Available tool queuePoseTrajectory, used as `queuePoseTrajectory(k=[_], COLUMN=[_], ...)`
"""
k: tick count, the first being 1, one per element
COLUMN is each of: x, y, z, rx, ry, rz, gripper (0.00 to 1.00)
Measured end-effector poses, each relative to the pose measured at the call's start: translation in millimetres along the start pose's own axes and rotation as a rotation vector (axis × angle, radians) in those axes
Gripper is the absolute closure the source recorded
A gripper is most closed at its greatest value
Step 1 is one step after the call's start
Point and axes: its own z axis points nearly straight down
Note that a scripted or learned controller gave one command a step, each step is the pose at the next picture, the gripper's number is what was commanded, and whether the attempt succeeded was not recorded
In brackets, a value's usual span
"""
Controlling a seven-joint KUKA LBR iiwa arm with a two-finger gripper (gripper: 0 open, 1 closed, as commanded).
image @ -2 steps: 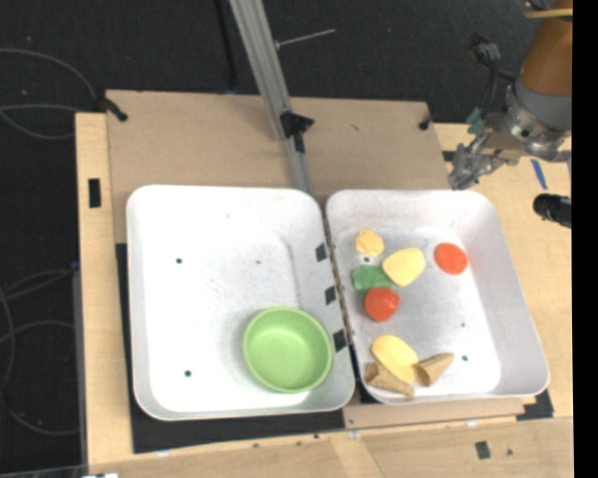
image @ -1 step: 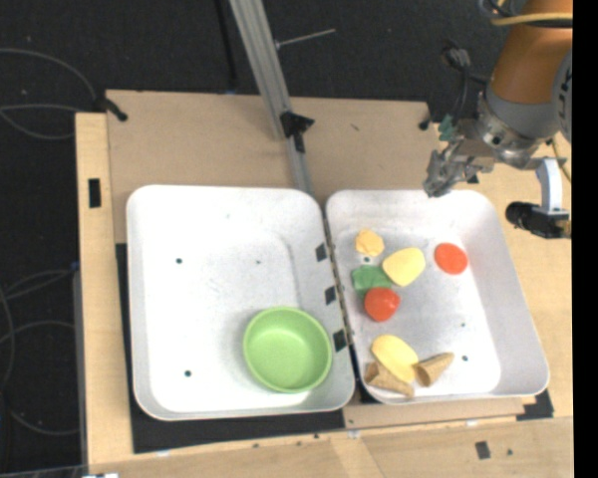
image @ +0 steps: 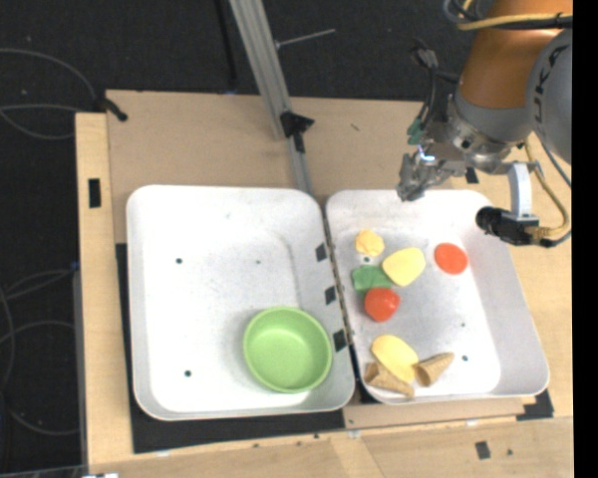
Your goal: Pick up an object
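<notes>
Gripper (image: 415,185) is hanging over the 12 o'clock rim of the right bin (image: 498,297), above bare floor. Cannot tell how its tips are set, and nothing is showing between them. Toy food is sitting mid-bin: small yellow piece (image: 370,242), yellow lemon (image: 405,265), green piece (image: 367,278) touching it, red tomato (image: 382,304), orange ball (image: 450,258) at 3 o'clock (apart). At 6 o'clock a yellow lump (image: 394,354) is lying beside two cones (image: 433,367). Left bin (image: 199,257) is holding a green bowl (image: 287,350).
</notes>
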Motion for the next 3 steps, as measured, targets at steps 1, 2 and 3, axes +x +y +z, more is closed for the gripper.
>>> queuePoseTrajectory(k=[1,2,3], x=[56,111,159], y=[-24,-41,-57], z=[9,2,-2], rx=[0.004,0.002,0.003], ry=[-0.001,0.001,0.001], rz=[0.001,-0.002,-0.002], gripper=[1.00,1.00,1.00])
